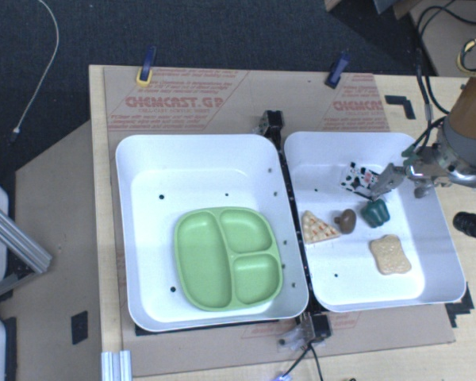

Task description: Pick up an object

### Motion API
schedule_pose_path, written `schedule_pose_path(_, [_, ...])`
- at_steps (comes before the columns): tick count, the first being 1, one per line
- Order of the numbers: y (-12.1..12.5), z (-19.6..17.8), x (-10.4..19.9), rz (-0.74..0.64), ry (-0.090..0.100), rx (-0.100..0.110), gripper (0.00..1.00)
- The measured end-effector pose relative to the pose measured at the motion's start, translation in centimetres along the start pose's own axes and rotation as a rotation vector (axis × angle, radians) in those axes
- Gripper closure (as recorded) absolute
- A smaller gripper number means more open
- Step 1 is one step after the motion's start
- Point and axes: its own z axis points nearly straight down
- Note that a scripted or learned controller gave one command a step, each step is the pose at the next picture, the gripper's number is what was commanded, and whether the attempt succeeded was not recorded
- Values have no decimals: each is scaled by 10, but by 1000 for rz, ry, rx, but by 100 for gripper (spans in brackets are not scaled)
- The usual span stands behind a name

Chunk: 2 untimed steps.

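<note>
Your pincer (pixel 378 187) hangs over the right bin (pixel 436 284); whether it is apart or together, you cannot tell. The teal object (pixel 375 212) lies just below its tip, nearest. A brown lump (pixel 346 221) and pizza slice (pixel 318 228) sit leftward, a tan biscuit (pixel 390 255) beyond; nothing blocks.

arm (pixel 468 133) cut off at right edge; small black-white obj (pixel 357 178) too small to id.
</note>
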Motion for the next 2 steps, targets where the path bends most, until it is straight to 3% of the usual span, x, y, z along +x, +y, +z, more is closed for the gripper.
schedule_pose_path(1, [0,-1,0,0,0,-1,0])
schedule_pose_path(2, [3,40,2,0,0,0,0])
